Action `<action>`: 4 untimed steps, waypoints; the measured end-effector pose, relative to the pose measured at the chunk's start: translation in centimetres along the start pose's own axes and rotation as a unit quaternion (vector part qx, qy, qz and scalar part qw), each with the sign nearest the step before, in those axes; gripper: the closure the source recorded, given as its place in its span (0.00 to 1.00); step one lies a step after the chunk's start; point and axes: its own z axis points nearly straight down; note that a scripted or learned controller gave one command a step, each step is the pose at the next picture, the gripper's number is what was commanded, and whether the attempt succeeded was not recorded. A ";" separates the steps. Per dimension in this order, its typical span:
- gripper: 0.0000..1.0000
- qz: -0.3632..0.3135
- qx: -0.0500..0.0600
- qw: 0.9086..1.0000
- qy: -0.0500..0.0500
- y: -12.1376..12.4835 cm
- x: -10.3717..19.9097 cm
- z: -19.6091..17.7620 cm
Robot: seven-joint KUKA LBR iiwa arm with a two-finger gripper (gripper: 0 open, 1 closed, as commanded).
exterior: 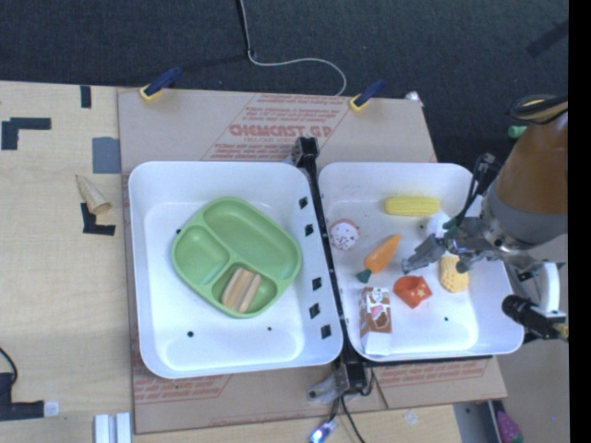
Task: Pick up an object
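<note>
Red and glossy, the small pepper-like toy (412,291) is the piece I would go for; it lies on the floor of the right bin (462,340), just below the gripper (427,252) and free on most sides. The fingers (413,261) look spread apart with nothing between them, hanging over the gap between the red toy and the orange carrot (382,253), though the view is too coarse for me to be sure how wide they stand. From here I judge the approach unfinished: the tool is above the toys, not yet around one.

To do this well I would centre over the red toy, not the gap, and drop straight down so one finger lands on each side. The yellow corn piece (453,274) sits just beside the toy on the right, so I would turn the jaws to close along the free direction. The snack packet (376,314) lies near on the left and could be nudged. Farther off are the banana (412,206) and a pale round toy (344,235); in the left bin (148,247) a green divided plate (235,252) holds a tan block (242,288)
</note>
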 end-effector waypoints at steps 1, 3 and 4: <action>0.00 0.001 0.001 1.000 -0.001 0.2 -4.1 11.7; 0.00 0.003 -0.005 1.000 -0.007 3.6 4.1 11.0; 1.00 0.000 -0.002 1.000 -0.002 3.4 4.7 10.1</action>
